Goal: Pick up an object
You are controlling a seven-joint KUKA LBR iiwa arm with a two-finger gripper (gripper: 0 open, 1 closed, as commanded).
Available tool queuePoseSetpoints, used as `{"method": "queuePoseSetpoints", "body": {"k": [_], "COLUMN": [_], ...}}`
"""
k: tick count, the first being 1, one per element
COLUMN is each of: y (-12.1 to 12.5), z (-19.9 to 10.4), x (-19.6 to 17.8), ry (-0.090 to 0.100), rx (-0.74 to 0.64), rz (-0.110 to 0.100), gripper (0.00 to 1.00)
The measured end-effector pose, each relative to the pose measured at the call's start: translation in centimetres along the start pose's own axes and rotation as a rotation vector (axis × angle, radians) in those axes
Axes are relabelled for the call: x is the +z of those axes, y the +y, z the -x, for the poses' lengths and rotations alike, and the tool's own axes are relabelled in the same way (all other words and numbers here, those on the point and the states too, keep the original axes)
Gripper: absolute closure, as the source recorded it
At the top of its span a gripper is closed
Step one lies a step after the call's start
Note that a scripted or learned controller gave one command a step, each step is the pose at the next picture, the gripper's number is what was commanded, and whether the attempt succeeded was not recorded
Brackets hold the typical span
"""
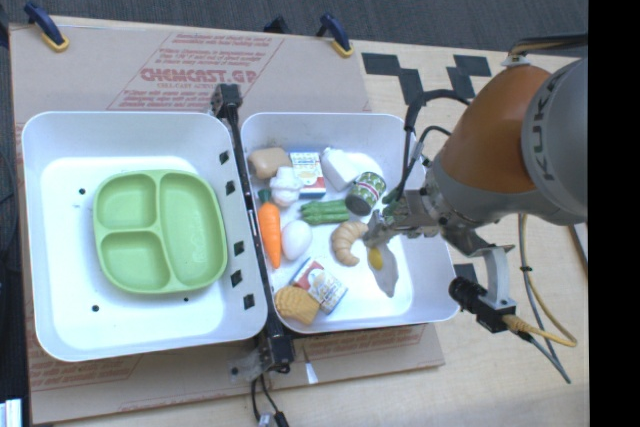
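Gripper [383, 237] low over right bin [425, 310], beside croissant [347, 242] and can [365, 193]. Left bin [40, 315] holds 1 green tray [160, 230].

Arm [510, 150] reaching leftward, claw [382, 233] pointed down

Lighting: bright, even, overhead; no strong directional source apparent. White bins [50, 215] near overexposed, inner walls losing detail. Shadows: soft and short; a grey one under the gripper [385, 233] on the right bin's floor, a faint one beneath the green tray [160, 230]. Glare: mild sheen on the arm's orange band [490, 140]. Focus: moderate throughout; small items soft, box print unreadable. Resolution low. Edge distortion: none marked.
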State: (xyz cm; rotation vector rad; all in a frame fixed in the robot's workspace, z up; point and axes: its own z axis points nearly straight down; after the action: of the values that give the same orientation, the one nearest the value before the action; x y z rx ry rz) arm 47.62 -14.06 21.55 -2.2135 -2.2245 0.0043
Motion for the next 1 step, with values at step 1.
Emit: {"method": "queuePoseSetpoints", "body": {"k": [1], "y": [0.12], "z": [-0.04], "x": [-0.98], "ry": [0.000], "rx": [-0.006], "rz": [-0.001], "gripper": [1.00]}}
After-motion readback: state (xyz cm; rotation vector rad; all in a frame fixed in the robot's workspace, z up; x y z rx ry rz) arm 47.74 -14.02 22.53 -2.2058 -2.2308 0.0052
